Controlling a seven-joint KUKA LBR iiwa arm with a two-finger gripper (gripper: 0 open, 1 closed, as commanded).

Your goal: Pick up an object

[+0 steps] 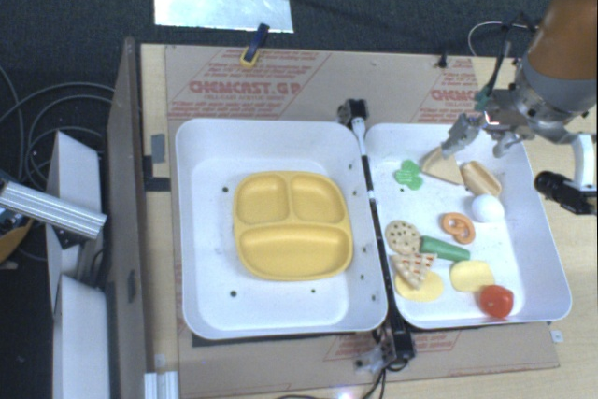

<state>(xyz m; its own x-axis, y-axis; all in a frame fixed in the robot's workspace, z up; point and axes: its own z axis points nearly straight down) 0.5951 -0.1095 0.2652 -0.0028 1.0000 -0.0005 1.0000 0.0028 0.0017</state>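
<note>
Camera view is showing the end effector (478, 135) hanging open over the right bin's (547, 243) far edge, holding nothing. A toy cheese wedge (443, 168) is lying just below its left finger, pointing its long side toward the hot dog bun (480, 178)

The arm enters at the upper right of the frame, orange band above a grey wrist. Its gripper (483, 136) hangs below and left of the wrist, two fingers (458, 135) spread apart, nothing between them.
</note>
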